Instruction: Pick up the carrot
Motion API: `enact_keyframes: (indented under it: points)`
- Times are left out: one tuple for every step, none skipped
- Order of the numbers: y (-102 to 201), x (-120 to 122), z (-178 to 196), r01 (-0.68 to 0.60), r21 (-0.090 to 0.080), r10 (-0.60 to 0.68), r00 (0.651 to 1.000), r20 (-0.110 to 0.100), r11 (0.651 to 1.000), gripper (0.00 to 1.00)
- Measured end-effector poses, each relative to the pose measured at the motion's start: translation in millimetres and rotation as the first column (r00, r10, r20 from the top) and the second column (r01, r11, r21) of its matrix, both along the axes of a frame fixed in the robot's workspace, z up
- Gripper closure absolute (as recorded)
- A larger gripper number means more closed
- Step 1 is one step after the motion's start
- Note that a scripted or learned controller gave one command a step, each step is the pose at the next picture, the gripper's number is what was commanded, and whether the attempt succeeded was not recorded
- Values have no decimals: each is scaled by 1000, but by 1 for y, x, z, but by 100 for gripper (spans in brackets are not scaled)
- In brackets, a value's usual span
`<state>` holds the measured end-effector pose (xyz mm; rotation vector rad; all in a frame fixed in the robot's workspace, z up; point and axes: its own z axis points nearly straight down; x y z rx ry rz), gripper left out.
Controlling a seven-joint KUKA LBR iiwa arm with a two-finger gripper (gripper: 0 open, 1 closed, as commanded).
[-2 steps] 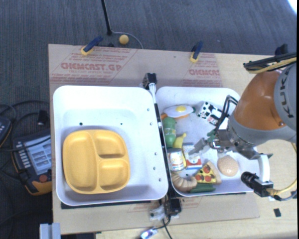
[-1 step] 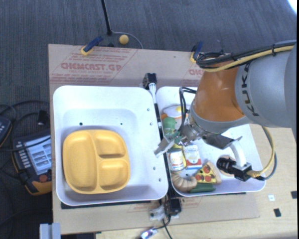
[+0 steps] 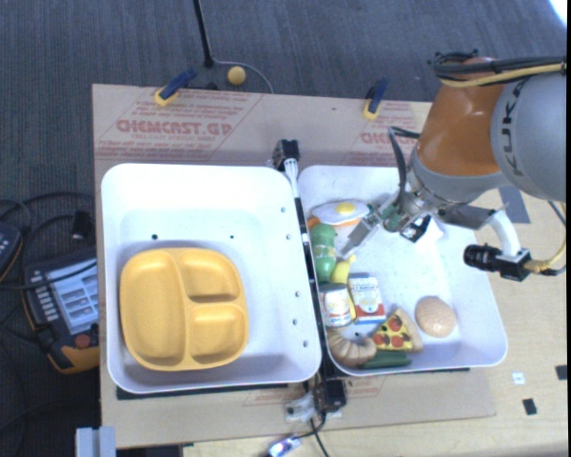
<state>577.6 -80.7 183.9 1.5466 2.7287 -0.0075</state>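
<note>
The carrot [image 3: 321,239] is a small orange piece lying against the left wall of the right bin [image 3: 476,284], between a fried egg [image 3: 341,211] and a green vegetable [image 3: 325,268]. My gripper [image 3: 355,238] reaches in from the right, slanting down and to the left. Its tip is just right of the carrot, very close to it, low over the bin floor. Nothing is seen held in it. The orange-banded wrist [image 3: 462,131] hangs over the bin's upper right part.
The right bin also holds a small can [image 3: 338,306], a little carton [image 3: 364,298], a pizza slice [image 3: 397,336], a bagel [image 3: 350,350] and a brown bread roll [image 3: 436,316]. A yellow divided plate [image 3: 183,305] lies in the left bin [image 3: 200,193].
</note>
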Motion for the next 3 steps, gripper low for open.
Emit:
enact_keyframes:
  points:
    - [91, 18, 0, -327, 6, 327, 945, -1, 945, 0]
    - [168, -71, -1, -461, 11, 461, 887, -5, 887, 0]
    - [90, -31, 0, -442, 2, 442, 897, -2, 897, 0]
